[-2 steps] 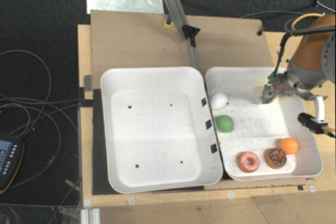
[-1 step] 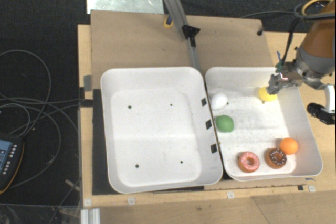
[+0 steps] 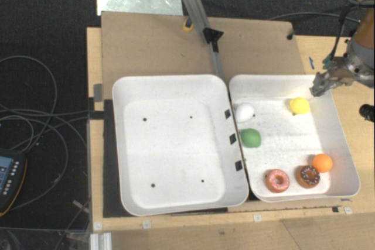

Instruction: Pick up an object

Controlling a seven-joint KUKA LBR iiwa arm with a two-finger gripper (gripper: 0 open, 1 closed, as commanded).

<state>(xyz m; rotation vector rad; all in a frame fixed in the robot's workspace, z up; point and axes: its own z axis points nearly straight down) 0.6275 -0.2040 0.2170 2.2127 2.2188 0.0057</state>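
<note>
Hovering at the upper right rim of the right-hand shallow white bin point(image 3: 337, 120), the grey two-finger gripper point(image 3: 318, 89) hangs from the grey arm with an orange band point(image 3: 364, 38); whether it is released or clenched cannot be told from this view, and nothing is seen between its tips.

Contents of the right-hand bin, nearest first:
- Small yellow rounded object point(image 3: 299, 105): just below and to the left of the gripper tips, near but apart from them, on the bin floor by the upper right side.
- White egg-shaped object point(image 3: 244, 112): against the left wall, well apart from the gripper.
- Green ball point(image 3: 251, 137): just below the white one, beside the left wall.
- Orange ball point(image 3: 322, 162): lower right corner region.
- Chocolate-frosted doughnut with sprinkles point(image 3: 308, 176): touching or just beside the orange ball, lower left of it.
- Pink-frosted doughnut point(image 3: 277, 180): just left of the chocolate one, near the front wall.

Left-hand shallow white bin point(image 3: 126, 143): adjoins the right bin along black clips point(image 3: 232, 139).

Brown bench top point(image 3: 152, 44): bears both bins.
</note>
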